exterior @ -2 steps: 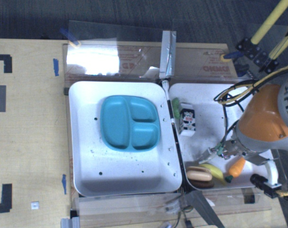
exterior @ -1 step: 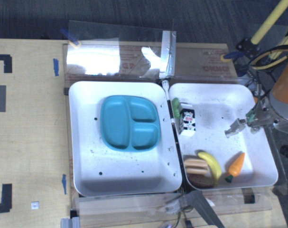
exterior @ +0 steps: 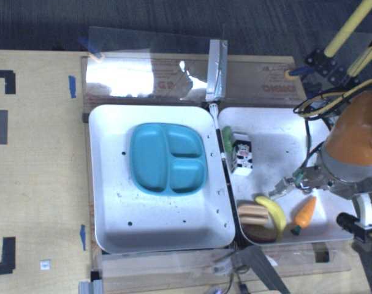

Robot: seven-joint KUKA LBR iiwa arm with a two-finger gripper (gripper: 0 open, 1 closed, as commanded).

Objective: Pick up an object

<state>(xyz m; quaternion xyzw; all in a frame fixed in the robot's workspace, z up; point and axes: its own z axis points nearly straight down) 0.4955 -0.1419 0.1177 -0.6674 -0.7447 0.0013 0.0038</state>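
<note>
The right bin holds several toy foods. A yellow banana lies near its front, beside a tan bun and a dark brown piece. An orange carrot rests just right of the banana. A small white carton with black patches stands by the bin's left wall, next to a green item. My gripper hangs over the right bin, just above and behind the carrot and banana. Nothing shows held in it.
The left bin carries a blue divided plate. A clear panel and a metal divider rise behind the bins. Yellow poles and cables crowd the far right, and the orange-banded arm covers the right bin's right side.
</note>
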